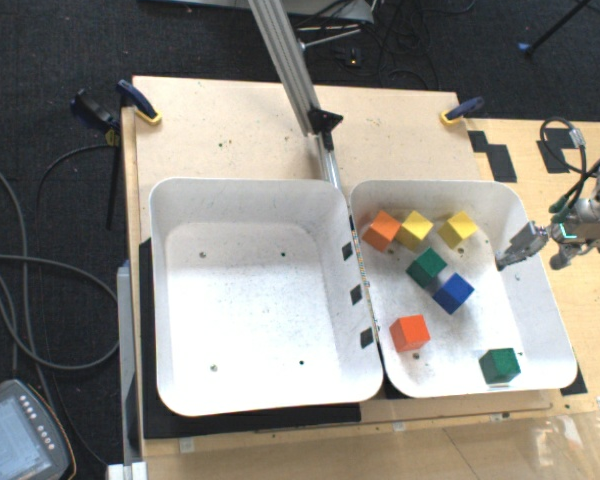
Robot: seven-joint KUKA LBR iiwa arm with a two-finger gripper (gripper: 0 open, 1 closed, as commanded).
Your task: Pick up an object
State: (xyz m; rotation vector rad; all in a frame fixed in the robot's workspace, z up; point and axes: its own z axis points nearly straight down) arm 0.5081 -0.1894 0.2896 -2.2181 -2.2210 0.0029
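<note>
Gripper [528, 242] sits over the right bin's [540, 298] right rim, nothing visible between the jaws; can't tell their opening. Seven cubes lie in that bin; the nearest one, yellow cube [459, 229], lies left of the gripper.

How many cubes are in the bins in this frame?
7, all in the right bin: orange cube, yellow cube and second yellow cube along the back; green cube and blue cube mid-bin; second orange cube and second green cube nearer the front. None looks hidden.
</note>
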